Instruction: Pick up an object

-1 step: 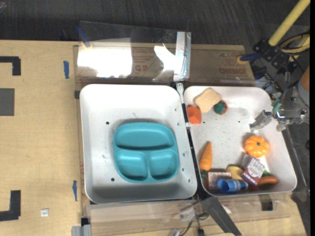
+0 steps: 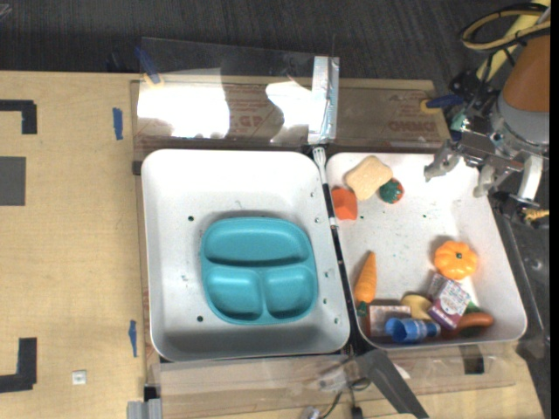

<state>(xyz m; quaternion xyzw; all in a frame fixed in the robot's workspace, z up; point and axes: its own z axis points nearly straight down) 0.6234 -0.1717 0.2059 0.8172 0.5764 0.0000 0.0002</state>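
Claw [image 2: 461,175] open wide, empty, over the right bin's [image 2: 511,260] far corner. Nearest target: toy pumpkin [image 2: 456,259], mid-bin, nearer the camera than the claw. Likely light, hard, slick and round; grip across its middle, else it squirts out.

Arm [image 2: 528,85] cut off by the right edge, with only its wrist and orange band in frame. Yellow cable [image 2: 498,26] runs out at the top right corner. In the right bin's [image 2: 419,225] near corner, a packet [image 2: 452,302] overlaps a brown item [image 2: 476,322], and a blue bottle [image 2: 409,328] covers part of a box [image 2: 380,317]; labels too small to read.
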